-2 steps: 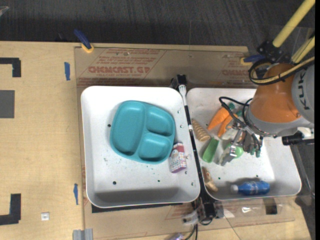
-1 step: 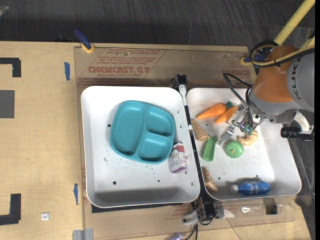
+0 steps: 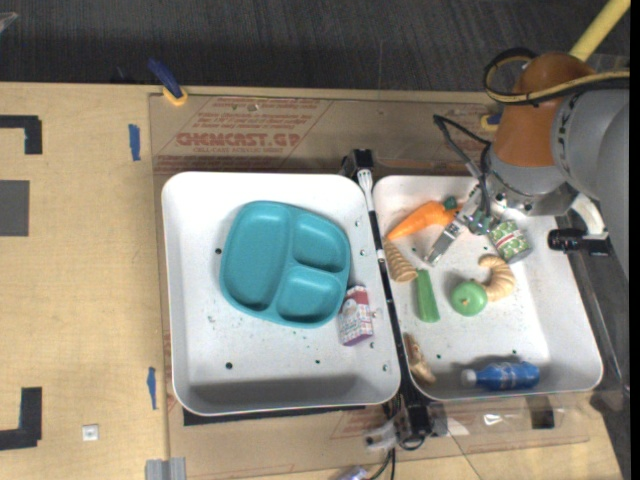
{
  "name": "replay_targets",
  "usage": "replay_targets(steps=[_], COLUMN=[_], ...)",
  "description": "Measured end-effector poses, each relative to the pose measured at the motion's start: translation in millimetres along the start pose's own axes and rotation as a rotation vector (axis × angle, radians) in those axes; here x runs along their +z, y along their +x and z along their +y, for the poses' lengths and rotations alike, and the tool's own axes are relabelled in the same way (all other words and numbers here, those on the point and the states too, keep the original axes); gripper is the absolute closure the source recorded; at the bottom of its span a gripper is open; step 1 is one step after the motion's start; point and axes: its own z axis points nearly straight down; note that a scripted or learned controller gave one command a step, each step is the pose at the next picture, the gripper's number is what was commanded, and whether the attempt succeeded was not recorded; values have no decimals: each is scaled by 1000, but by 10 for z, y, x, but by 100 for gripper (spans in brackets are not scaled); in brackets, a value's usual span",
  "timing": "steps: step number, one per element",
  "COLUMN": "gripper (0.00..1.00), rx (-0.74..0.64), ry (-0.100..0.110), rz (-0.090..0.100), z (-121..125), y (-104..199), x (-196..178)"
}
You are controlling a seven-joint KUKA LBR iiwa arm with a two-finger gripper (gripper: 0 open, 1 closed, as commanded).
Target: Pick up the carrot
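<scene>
**Gripper low beside carrot, no grasp visible yet**

The grey arm w/ orange band (image 3: 525, 118) comes in from upper right of the frame and drops its two-finger metal gripper (image 3: 447, 236) into the right-hand shallow white bin (image 3: 570, 358). That low, tilted pose just right of the carrot suits a pick attempt: tool is right where the target lies. The silvery finger (image 3: 440, 242) points down-left, tip just below the carrot's right end; touching or a hair apart, can't tell. Whether the fingers are spread or pressed together isn't readable from this angle, and nothing is seen pinched between them, so I judge the carrot not held.

Task thing: smooth orange tapered toy carrot (image 3: 420, 218), lying flat in upper left part of the right bin, slanted, narrow end toward lower left, thick end w/ small green top toward the gripper. Looks like hard plastic, prob. light and a bit slippery.

It's crowded: ridged tan pastry-like piece (image 3: 401, 262) just below its tip, green stick-shaped toy (image 3: 427, 296) under that, round green apple (image 3: 468, 297) and tan ring-shaped piece (image 3: 499, 274) to lower right, blue bottle (image 3: 503, 375) near bin's bottom edge. Loose scatter fits a bin-picking setup.

Left white bin (image 3: 190, 298) holds a teal divided plastic plate (image 3: 285, 262) and a small purple-white packet (image 3: 355, 320) at its lower right.
</scene>
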Motion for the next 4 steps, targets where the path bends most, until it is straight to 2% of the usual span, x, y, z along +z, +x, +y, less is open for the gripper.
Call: replay_targets(steps=[1, 2, 3, 4], gripper=[0, 0, 0, 0], rx=[211, 418, 765, 1091], ry=[1, -3, -18, 2], rz=[-5, 6, 8, 21], z=[95, 168, -37, -171], y=[79, 77, -204, -284], x=[3, 1, 7, 13])
